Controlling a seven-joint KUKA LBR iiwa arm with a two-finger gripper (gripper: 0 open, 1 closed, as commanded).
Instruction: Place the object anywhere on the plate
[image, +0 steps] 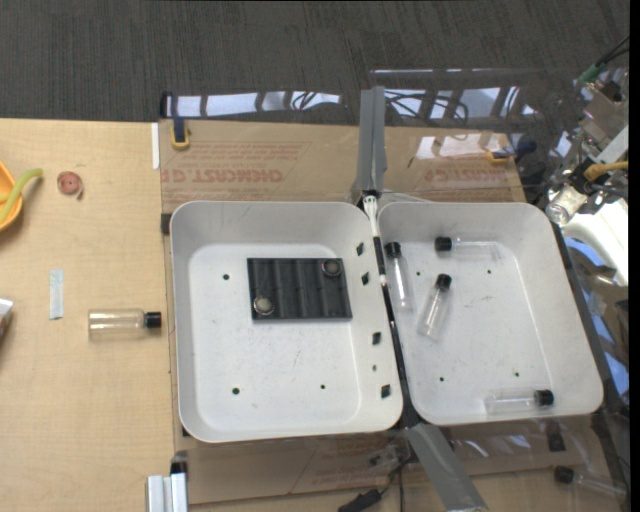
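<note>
A black ridged plate (300, 288) lies flat in the left bin (200, 400), toward its back. Two small round pieces sit on it, one at its back right corner (331, 267) and one at its front left corner (263, 305). Several clear vials with black caps lie in the right bin (560, 330). One vial (399, 280) runs along the left wall, another (468, 243) lies near the back, a third (433, 308) is in the middle, and a fourth (515, 402) rests at the front right.
Another clear vial (120, 321) lies on the wooden bench left of the bins, near a small strip (56, 295), a red disc (68, 182) and an orange object (6, 195). Robot hardware and cables (595, 150) crowd the upper right, beyond the right bin.
</note>
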